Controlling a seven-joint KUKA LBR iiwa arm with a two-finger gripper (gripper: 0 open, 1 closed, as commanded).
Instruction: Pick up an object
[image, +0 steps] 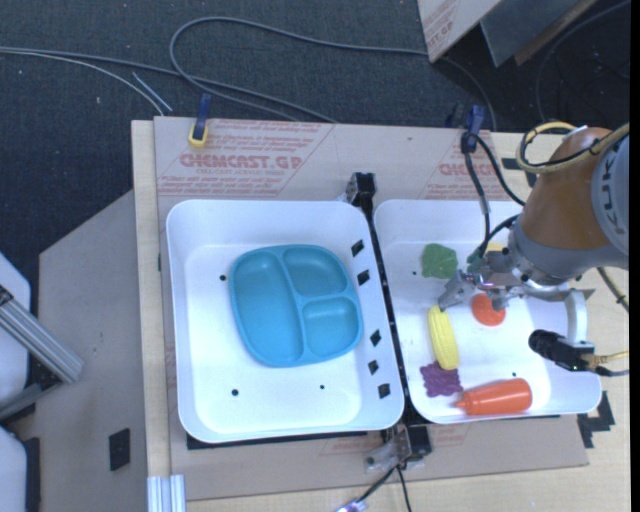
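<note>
Carrot (497, 397): orange, lying on its side at the near edge of the right bin (560, 408).
Grapes (440, 379): a small purple bunch, just left of the carrot and touching the near end of the corn.
Corn (443, 337): yellow, lying in the right bin, pointing from near to far, beside the middle wall.
Ball (489, 312): small, orange-red, right of the corn, right under the gripper.
Gripper (481, 287): low over the right bin, just above the ball. It is too hard to see if it is open or closed, and nothing can be seen held in it.
Arm (570, 215): grey with an orange part, coming in from the right.
Broccoli (438, 261): green, farther back in the right bin, left of the gripper.
Plate (295, 303): blue, with three parts, sitting in the middle of the left bin (200, 230).
</note>
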